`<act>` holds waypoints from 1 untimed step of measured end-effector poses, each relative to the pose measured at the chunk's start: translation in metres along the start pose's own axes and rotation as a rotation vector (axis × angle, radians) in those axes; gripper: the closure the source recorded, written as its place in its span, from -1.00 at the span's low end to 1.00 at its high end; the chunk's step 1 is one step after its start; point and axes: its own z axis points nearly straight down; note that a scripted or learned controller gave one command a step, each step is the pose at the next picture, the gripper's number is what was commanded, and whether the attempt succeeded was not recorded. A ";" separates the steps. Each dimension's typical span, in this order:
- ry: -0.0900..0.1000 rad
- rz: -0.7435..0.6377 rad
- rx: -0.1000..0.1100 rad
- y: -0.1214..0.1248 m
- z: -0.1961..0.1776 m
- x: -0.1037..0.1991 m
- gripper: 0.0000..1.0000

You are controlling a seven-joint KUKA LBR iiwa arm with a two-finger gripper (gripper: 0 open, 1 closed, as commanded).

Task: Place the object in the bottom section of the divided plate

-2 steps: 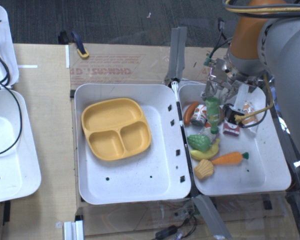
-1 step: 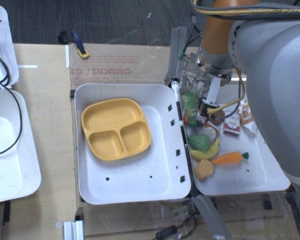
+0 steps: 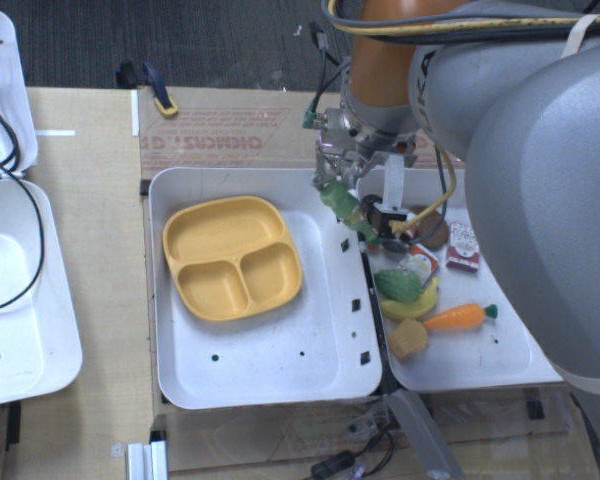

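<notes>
I count 2 white bins: left bin [image 3: 180, 368] holds 1 yellow divided plate [image 3: 232, 257], 3 sections. Gripper [image 3: 336, 190] hangs over bin divider, green object [image 3: 337, 204] at fingertips; can't tell whether pinched. Right bin [image 3: 500, 363]: 1 carrot [image 3: 456, 317], 1 banana [image 3: 410, 307].

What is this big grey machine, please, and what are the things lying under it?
It is a robot arm, seen by one camera fixed above the bench. Its end effector hangs over the border between two white bins, with a green object at its tip; whether it grips it is unclear. The left bin bears a yellow divided plate with nothing in its sections. The right bin bears toy foods: a carrot, a banana and others.
</notes>
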 end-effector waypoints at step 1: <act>0.000 0.112 0.000 -0.006 -0.108 0.056 1.00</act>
